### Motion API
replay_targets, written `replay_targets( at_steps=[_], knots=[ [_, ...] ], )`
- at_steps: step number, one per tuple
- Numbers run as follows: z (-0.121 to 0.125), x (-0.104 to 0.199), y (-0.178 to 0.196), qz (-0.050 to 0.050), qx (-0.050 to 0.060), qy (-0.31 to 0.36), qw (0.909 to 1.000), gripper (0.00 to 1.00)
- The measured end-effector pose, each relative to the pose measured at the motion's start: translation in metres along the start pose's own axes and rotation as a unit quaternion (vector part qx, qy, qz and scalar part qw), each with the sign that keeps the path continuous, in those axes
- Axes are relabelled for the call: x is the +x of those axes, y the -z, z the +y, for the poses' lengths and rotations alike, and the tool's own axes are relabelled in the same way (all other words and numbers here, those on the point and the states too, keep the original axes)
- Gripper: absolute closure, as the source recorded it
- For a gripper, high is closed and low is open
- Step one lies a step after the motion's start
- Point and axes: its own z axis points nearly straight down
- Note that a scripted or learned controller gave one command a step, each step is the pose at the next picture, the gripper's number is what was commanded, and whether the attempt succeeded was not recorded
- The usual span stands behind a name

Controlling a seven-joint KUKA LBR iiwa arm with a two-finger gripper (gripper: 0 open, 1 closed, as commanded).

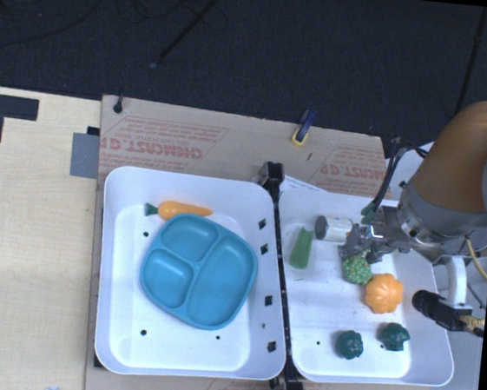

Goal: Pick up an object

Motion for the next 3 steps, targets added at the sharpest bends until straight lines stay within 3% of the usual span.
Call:
replay_targets(
  at_steps=[2, 3],
  knots=[
    [-0.011, 0.094, -0.008, 0.001, 0.002, 0.002, 1.0000, 1.00],
    [-0.021, 0.123, -0.008, 0.001, 0.003, 0.001, 1.0000, 1.00]
  ],
)
